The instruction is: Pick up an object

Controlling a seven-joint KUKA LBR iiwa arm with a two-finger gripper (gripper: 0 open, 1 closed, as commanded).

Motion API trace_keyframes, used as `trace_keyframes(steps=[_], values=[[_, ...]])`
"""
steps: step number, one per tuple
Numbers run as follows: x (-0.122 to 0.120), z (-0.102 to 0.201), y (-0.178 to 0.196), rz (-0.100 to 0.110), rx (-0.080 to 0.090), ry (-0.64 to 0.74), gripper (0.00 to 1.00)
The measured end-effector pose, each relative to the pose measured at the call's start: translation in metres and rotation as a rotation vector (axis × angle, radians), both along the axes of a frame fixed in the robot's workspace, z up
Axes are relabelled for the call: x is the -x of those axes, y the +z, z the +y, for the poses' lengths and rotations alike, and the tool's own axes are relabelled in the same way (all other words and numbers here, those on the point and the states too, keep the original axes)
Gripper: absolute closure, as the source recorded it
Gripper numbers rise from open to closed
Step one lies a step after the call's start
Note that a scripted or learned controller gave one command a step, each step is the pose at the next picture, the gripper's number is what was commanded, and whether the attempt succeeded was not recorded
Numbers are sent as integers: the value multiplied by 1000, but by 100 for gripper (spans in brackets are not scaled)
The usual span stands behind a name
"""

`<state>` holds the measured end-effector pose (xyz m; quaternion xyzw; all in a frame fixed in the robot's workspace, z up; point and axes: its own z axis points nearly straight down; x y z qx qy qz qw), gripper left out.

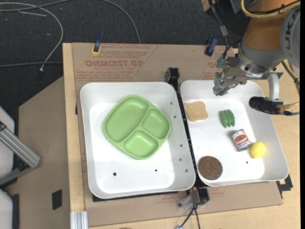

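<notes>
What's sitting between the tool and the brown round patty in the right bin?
In the camera view, the tan bread slice lies roughly between the tool and the brown patty; otherwise bare bin floor.

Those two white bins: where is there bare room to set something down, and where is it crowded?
The left bin has bare floor around the green divided plate, widest along its near edge. In the right bin, a bare patch lies between the bread slice, brown disc and can. It is crowded by the can, lemon and green pod, and under the end effector.
</notes>
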<state>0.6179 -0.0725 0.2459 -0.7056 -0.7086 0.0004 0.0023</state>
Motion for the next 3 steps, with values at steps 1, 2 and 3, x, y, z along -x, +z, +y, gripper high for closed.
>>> trace_keyframes(steps=[1,2,3], values=[[18,42,-10,0,0,0,100],[54,92,-18,2,0,0,100],[72,143,-13,0,-1,2,100]])
